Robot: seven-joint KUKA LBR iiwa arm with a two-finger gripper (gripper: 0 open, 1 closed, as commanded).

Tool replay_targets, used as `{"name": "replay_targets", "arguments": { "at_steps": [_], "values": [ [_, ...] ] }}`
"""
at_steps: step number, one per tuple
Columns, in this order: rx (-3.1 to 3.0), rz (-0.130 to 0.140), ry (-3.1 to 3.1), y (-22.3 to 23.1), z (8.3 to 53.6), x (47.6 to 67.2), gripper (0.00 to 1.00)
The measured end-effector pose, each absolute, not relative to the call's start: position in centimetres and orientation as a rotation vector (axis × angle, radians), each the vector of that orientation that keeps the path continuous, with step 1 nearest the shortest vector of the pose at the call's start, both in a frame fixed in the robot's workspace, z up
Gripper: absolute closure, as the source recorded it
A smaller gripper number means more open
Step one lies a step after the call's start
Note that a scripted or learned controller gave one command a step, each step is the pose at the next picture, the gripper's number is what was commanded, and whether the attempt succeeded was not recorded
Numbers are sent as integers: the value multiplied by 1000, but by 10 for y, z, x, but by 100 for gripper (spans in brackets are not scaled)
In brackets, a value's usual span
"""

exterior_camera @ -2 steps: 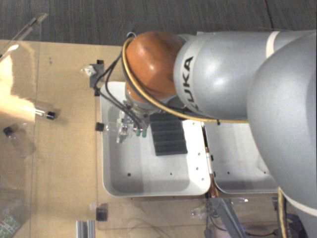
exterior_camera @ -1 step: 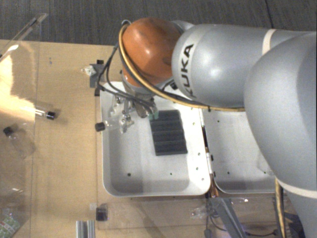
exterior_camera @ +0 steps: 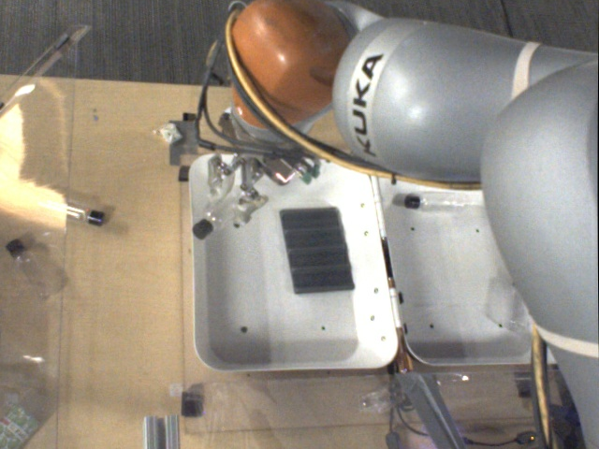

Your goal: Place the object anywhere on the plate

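Note:
A dark grey ribbed plate [exterior_camera: 318, 249] lies flat near the middle of the left bin [exterior_camera: 281, 349]. My gripper [exterior_camera: 236, 193] hangs over the bin's far left corner, left of the plate and apart from it. A small black object [exterior_camera: 202, 227] sits at the bin's left wall, just below and left of the gripper. Whether it touches the gripper is unclear. The big grey arm with its orange band covers the bin's far edge.
The right bin [exterior_camera: 459, 279] adjoins the left one and has a small black piece [exterior_camera: 412, 200] near its far left corner. A black-tipped stick [exterior_camera: 89, 216] and clear plastic lie on the wooden bench to the left.

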State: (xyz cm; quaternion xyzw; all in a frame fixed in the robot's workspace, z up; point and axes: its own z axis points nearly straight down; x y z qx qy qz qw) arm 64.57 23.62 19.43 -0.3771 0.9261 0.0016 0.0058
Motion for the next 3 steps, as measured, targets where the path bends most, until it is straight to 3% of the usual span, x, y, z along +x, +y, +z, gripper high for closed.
{"name": "replay_targets", "arguments": {
  "at_steps": [1,2,3],
  "values": [
    [-1362,4,2819,225,166,670,100],
    [-1758,2,2589,226,200,670,100],
    [-1818,5,2551,217,146,669,100]
  ]
}}
